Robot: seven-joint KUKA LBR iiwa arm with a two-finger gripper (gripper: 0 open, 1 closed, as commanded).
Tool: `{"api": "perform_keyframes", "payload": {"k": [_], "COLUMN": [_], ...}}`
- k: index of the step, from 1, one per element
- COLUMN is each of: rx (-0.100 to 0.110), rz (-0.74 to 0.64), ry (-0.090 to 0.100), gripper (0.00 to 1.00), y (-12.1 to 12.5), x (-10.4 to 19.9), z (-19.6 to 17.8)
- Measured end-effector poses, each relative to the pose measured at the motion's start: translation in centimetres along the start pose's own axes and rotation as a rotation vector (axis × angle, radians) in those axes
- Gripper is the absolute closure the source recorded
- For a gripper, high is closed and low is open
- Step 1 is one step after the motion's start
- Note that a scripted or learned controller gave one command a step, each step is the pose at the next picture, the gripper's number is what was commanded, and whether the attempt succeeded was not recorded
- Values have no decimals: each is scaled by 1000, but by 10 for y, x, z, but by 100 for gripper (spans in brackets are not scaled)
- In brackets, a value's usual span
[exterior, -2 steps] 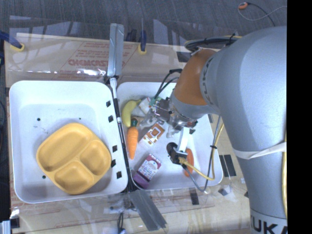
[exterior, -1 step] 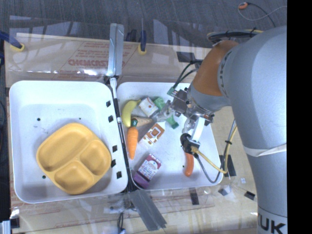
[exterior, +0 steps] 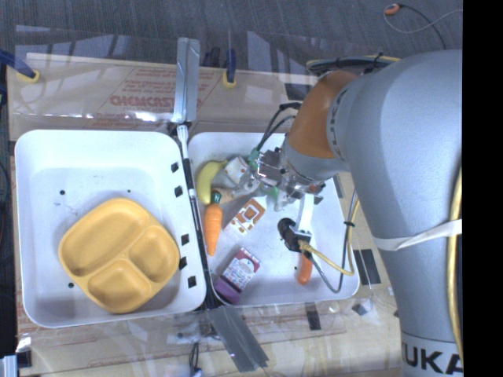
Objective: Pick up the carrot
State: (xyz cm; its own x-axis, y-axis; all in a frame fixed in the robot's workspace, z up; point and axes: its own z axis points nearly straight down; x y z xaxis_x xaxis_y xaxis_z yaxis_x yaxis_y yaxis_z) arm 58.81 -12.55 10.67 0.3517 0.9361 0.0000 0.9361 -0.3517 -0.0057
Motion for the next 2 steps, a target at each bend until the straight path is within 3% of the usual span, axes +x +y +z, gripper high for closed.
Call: {"api": "perform_keyframes", "payload": {"k": [1,2], "rx": [-7,-9], "rz": [241,450], "ry": [4,5], "gripper": [0,0], "y": [-61,-94], "x": [-46,-41], "z": [13,13]}}
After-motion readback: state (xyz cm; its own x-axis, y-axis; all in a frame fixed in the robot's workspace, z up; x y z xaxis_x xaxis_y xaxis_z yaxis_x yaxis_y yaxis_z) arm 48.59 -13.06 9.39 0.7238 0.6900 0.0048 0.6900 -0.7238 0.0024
